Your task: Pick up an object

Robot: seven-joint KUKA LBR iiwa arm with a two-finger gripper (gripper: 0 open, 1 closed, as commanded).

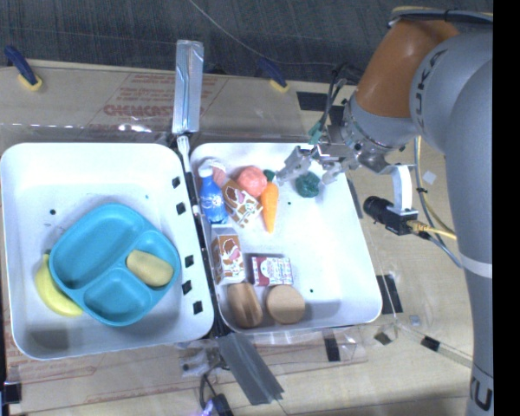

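Observation:
My gripper (312,170) hangs over the far right part of the right bin (347,250), and its two fingers look spread apart. A small dark green object (308,185) sits just below and between the fingertips; I cannot tell whether they touch it. Left of it lie an orange carrot (269,206), a pink-red ball (252,180), a brown patterned packet (240,201) and a blue bottle (210,199).
Nearer the front of the right bin are another packet (228,258), a dark red box (271,270) and two brown round things (243,304) (285,303). The left bin (26,180) holds a blue divided plate (104,258) bearing a yellow lump (150,268), with a banana (50,289) beside it.

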